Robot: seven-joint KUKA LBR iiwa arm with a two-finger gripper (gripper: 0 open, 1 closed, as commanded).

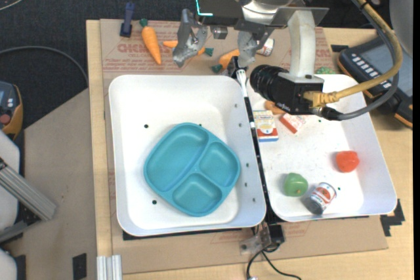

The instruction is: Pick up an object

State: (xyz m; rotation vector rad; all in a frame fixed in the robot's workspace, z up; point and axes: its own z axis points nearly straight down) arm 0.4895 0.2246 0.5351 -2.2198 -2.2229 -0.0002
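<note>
- where's the gripper (212, 61) just now?
- up at the far side, over the strip of bench beyond the left bin (131, 115), close to where the two bins meet. its fingers (187, 46) are spread wide, with nothing between them.
- so what is there to pick up?
- the left bin has just a teal divided plate (190, 169), lying flat, a bit toward the near side. the right bin (367, 141) has the small stuff. a little red, white and blue carton (266, 128) sits hard against its left wall. a round green thing (295, 184) and a can (320, 197) on its side lie just beside each other close to the near rim. a round red thing (346, 160) lies by itself further right.
- anything outside the bins?
- yes, on the cardboard sheet (98, 141) beyond the far rim. a carrot (151, 44) and a blue piece (126, 18) lie off to the left of the fingers. an orange bit (228, 58) and a small dark green piece (215, 67) lie just beside the right-hand finger. i can't tell whether it touches either of them.
</note>
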